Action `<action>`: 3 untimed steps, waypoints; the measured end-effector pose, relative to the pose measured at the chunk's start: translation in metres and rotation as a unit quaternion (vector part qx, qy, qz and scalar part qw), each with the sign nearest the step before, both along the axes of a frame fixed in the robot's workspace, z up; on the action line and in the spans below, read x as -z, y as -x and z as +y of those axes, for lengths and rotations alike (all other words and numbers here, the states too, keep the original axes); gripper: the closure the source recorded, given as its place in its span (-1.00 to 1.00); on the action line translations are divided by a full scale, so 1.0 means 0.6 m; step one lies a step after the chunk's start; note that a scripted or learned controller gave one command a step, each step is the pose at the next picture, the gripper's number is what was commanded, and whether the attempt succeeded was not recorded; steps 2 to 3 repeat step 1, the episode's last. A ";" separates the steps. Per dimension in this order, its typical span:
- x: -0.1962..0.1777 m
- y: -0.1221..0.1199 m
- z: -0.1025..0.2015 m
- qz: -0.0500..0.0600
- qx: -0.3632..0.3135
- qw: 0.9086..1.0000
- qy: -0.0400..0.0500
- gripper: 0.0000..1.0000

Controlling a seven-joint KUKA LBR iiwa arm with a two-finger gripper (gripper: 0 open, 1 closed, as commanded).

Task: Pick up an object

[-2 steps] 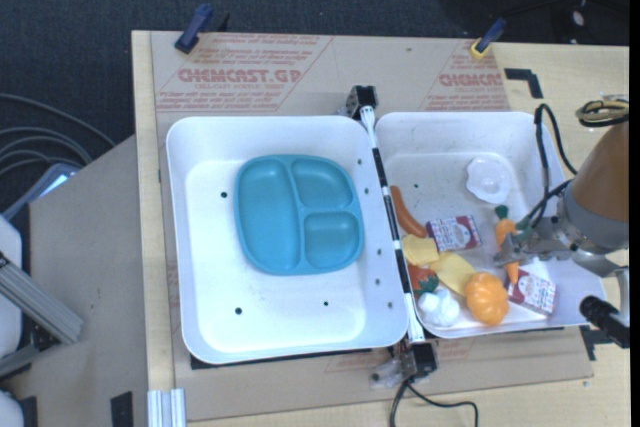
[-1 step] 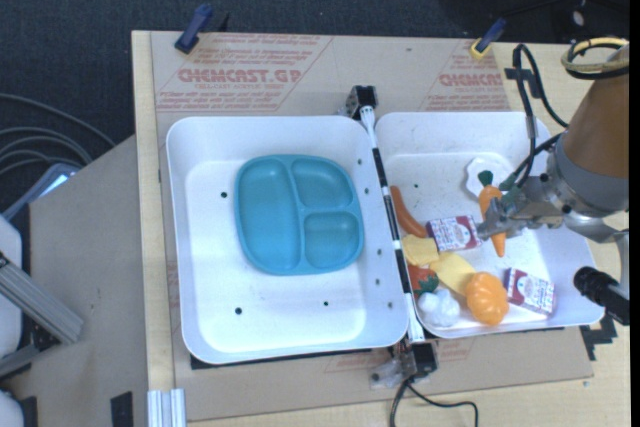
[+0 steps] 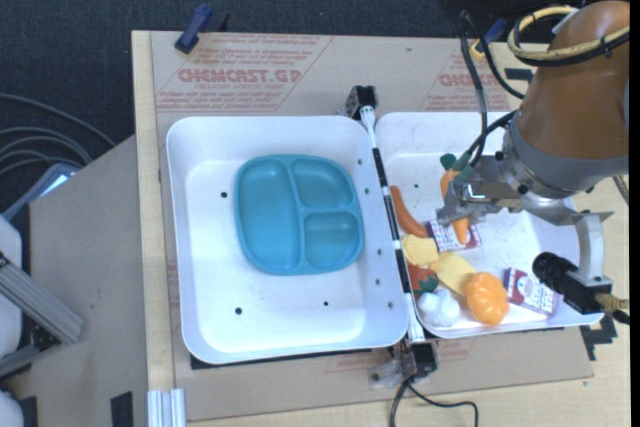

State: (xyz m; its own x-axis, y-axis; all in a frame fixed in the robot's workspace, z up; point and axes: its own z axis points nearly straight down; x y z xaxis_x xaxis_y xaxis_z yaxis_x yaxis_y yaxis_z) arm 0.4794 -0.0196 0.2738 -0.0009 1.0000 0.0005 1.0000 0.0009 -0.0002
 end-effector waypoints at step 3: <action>-0.017 -0.004 0.092 -0.001 0.000 1.000 0.000 1.00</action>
